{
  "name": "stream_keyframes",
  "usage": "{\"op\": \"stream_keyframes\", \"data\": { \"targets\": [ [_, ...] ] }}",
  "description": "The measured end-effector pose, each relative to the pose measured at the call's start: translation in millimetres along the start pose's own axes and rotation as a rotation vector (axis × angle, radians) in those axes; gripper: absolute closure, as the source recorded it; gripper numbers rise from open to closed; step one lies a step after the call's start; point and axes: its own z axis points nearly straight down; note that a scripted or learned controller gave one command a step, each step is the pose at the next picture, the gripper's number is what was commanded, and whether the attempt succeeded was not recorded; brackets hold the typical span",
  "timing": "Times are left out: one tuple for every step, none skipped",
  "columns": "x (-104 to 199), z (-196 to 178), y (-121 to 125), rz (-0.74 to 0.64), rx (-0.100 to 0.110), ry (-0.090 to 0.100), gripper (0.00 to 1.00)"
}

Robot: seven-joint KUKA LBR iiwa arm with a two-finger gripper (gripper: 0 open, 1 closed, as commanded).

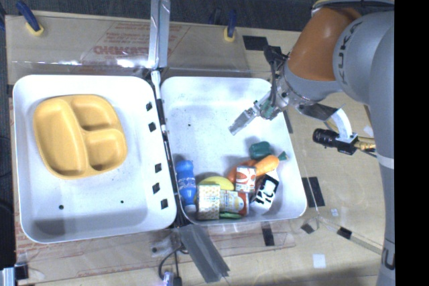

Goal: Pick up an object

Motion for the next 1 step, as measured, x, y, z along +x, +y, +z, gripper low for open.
{"op": "stream_keyframes", "data": {
  "targets": [
    [50.7,84.9,-15.9,-0.295,-0.001,-0.001,0.0]
  ]
}}
